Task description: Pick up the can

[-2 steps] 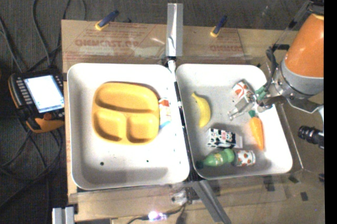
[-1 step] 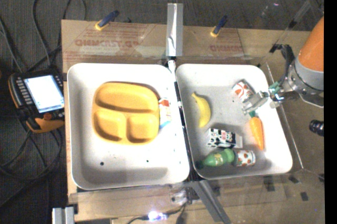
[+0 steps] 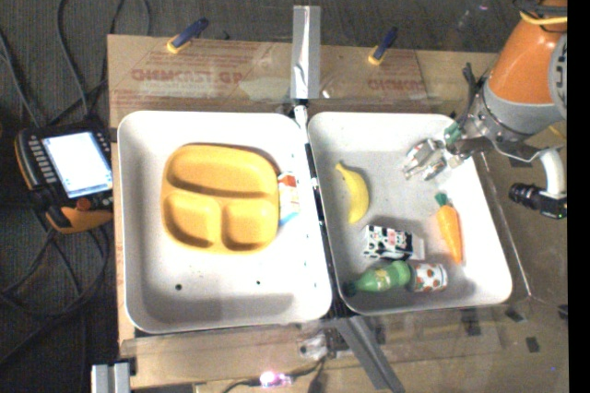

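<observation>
Hand (image 3: 424, 160) sits over the far part of the right bin (image 3: 479, 197), fingers look spread, nothing between them. Can (image 3: 429, 276) is well apart from it, straight toward the bin's near wall and roughly in line with the hand. It lies on its side, long axis across the bin, butted against the green bottle (image 3: 383, 278) on one end. Carrot (image 3: 449, 232) and milk-print carton (image 3: 392, 241) sit between hand and can, so the descent is tight.
</observation>
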Controlling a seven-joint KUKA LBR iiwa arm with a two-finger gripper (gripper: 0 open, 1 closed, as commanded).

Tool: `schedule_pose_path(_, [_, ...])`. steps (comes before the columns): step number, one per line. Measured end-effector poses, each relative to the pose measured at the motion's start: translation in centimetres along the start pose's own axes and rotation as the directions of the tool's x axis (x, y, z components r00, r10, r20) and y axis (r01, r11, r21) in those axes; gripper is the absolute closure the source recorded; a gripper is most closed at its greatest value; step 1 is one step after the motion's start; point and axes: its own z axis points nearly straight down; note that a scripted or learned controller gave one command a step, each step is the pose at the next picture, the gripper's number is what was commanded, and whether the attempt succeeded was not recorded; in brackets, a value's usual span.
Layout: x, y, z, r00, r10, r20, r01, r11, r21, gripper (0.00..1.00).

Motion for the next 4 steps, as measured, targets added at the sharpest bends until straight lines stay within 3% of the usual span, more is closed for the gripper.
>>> schedule_pose_path(1, [0.5,3.2,-20.8,0.998,-0.069,0.001,0.069,0.998,-0.003,0.00])
schedule_pose_path(2, [0.3,0.0,-7.5,0.999,-0.042,0.000,0.042,0.999,0.000,0.00])
schedule_pose_path(3, [-3.6,3.8,7.0,0.989,-0.147,0.000,0.147,0.989,-0.001,0.00])
schedule_pose_path(4, [-3.5,3.9,6.0,0.989,-0.148,0.002,0.148,0.989,-0.003,1.00])
